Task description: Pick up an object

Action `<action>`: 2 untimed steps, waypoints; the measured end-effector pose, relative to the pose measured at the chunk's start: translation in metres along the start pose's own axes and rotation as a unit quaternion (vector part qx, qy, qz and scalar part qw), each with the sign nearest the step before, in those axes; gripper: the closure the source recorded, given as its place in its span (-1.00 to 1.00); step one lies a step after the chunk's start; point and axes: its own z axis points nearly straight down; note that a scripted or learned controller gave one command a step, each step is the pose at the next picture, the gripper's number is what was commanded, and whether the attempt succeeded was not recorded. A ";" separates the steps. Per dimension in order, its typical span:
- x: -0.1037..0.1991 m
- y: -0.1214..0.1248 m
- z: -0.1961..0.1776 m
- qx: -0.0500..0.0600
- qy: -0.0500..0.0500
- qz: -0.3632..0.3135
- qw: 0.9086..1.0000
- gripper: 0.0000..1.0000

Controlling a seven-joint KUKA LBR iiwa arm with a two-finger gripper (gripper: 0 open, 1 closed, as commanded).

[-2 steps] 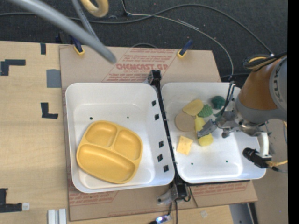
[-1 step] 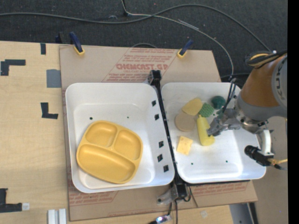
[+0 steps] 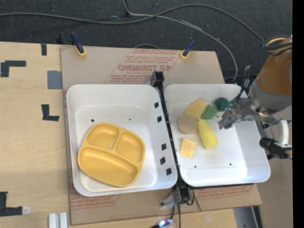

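Yellow corn cob (image 3: 207, 133), smooth, tilted, lying flat

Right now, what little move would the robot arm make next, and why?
Probably a short slide left and down toward the yellow cylinder. The gripper sits in the right bin just beside it, holding nothing, and the cylinder is the nearest piece, lying apart from the yellow wedge.
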 end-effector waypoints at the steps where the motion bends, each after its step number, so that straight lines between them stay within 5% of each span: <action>1: 0.001 0.001 -0.017 0.002 0.001 0.000 1.000 1.00; 2: 0.049 -0.005 -0.027 0.003 0.002 -0.002 1.000 1.00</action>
